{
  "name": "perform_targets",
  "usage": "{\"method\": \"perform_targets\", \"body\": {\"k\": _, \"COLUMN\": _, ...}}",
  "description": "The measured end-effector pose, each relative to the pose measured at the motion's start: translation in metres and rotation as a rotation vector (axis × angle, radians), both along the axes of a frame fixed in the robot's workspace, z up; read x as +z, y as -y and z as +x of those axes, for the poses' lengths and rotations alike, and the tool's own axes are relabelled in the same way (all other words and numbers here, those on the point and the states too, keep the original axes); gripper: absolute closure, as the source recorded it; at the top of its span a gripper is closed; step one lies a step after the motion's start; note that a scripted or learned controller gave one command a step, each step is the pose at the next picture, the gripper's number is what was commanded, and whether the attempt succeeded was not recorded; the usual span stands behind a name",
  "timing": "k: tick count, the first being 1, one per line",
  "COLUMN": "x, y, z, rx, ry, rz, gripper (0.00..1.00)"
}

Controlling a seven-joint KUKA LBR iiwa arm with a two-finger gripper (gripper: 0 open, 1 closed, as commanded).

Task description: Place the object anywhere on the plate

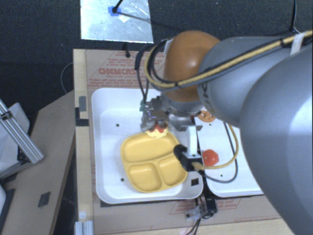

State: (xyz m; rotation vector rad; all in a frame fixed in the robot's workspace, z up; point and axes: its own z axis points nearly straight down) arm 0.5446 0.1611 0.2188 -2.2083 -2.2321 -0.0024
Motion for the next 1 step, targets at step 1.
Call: {"method": "perform_targets", "body": {"k": 1, "x": 0.0003, "y": 0.0036, "z": 0.0007, "rx": -0.006, "ry": 0.000, "rz": -0.002, "gripper": 0.00}}
